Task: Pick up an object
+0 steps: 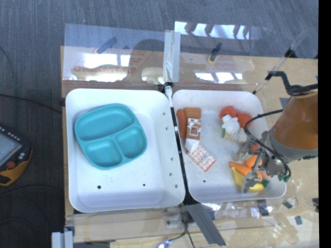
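Observation:
The right bin (217, 187) holds several toy foods. Along its left wall lie an orange sausage-like piece (181, 123) and a brown box (193, 124), with a white and orange packet (201, 158) just below them. A red tomato (228, 112), a white item (230, 123) and an orange piece (243, 120) cluster at the upper right. My gripper (254, 167) is low in the bin's lower right corner, right over an orange carrot-like piece (239, 167) and a yellow piece (239, 179). The arm's orange band (300, 125) hangs above it.
The left bin (93, 190) carries a teal divided plate (110, 136). A clear upright panel (170, 56) stands behind the bins. The wall between the bins (178, 154) runs down the middle. A black handheld device (10, 156) lies off the bench at the left.

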Robot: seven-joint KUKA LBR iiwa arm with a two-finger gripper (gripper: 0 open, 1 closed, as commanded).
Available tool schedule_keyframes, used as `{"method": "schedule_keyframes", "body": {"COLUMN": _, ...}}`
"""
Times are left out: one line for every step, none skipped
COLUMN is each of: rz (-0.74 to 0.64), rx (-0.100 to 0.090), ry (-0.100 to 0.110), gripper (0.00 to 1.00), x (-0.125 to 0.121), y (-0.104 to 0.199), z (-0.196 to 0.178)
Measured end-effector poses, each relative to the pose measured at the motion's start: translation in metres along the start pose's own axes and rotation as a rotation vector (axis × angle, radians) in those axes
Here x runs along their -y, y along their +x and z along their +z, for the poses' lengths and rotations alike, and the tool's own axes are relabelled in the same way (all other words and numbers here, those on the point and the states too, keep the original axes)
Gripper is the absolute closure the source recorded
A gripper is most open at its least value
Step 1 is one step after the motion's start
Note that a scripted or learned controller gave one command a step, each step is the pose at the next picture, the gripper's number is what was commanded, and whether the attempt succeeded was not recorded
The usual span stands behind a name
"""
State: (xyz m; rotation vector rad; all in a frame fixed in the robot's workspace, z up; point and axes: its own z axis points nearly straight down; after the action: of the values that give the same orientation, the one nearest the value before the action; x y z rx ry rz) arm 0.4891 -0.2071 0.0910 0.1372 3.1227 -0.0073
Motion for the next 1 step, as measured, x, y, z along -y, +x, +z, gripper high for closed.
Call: {"method": "schedule_keyframes", "body": {"rz": -0.001, "rx": 0.001, "ry": 0.001, "gripper": 1.0, "x": -0.001, "y": -0.0016, "z": -0.0103}}
